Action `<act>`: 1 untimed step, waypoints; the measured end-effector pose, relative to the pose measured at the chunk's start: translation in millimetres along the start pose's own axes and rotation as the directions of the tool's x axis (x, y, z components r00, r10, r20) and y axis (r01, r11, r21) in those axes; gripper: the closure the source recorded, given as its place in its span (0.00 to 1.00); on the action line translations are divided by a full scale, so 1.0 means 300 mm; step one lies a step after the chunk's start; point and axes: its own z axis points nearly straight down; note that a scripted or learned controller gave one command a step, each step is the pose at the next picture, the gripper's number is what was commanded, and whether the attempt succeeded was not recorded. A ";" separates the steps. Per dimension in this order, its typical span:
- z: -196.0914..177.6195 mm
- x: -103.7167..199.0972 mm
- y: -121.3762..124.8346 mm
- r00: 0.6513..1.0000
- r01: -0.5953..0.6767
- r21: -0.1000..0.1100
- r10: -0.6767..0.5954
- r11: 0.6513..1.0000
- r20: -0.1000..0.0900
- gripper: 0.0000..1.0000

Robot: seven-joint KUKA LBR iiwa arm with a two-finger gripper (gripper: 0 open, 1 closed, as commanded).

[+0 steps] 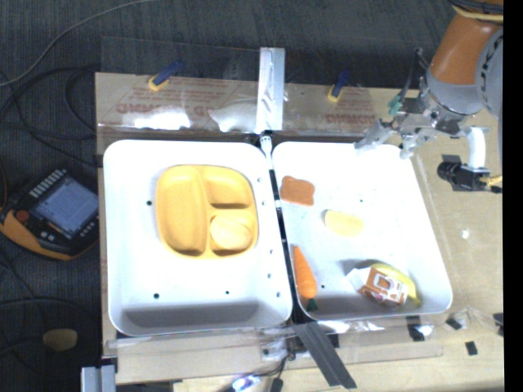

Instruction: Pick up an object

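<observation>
Camera view: arm (466, 64) above right bin's (425, 219) far corner

Tool (391, 137) over right bin (425, 219) far corner; carrot (304, 274) at near-left.

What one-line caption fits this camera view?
Gripper at the right bin's far rim; carrot, packet inside; yellow tray in the left bin.

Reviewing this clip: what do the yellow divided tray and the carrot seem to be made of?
The yellow divided tray looks like moulded plastic with a smooth, slightly glossy finish: uniform colour, rounded compartment walls. The carrot is probably a plastic toy: even orange, smooth surface with a faint sheen, though the view is too coarse to be sure.
</observation>
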 end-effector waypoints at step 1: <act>0.145 0.263 -0.355 0.993 0.120 0.002 -0.120 0.993 0.000 0.00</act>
